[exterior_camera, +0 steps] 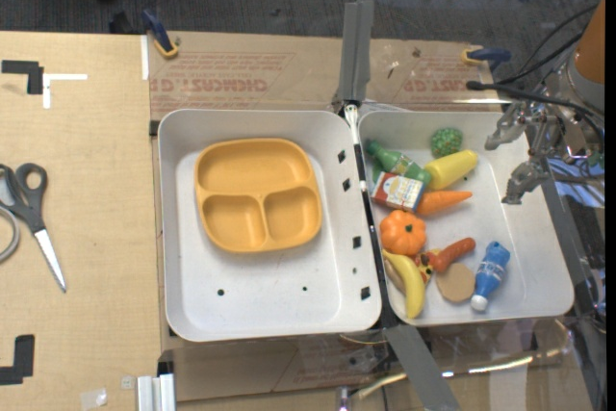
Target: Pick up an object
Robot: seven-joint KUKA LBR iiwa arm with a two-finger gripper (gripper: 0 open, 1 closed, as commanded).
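Jaws (523, 157) are hovering spread and empty over the right bin's (547, 250) upper right edge. Toy food is lying in that bin: carrot (445, 201), pumpkin (403, 232), banana (408, 279), blue bottle (489, 273). Yellow tray (258, 193) is sitting in the left bin (183, 294).

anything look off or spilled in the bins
Nothing stands out. The toy food sits piled inside the right bin, none over its rim, and the orange divided tray lies flat in the left bin. The gripper hangs over the right bin's far side.
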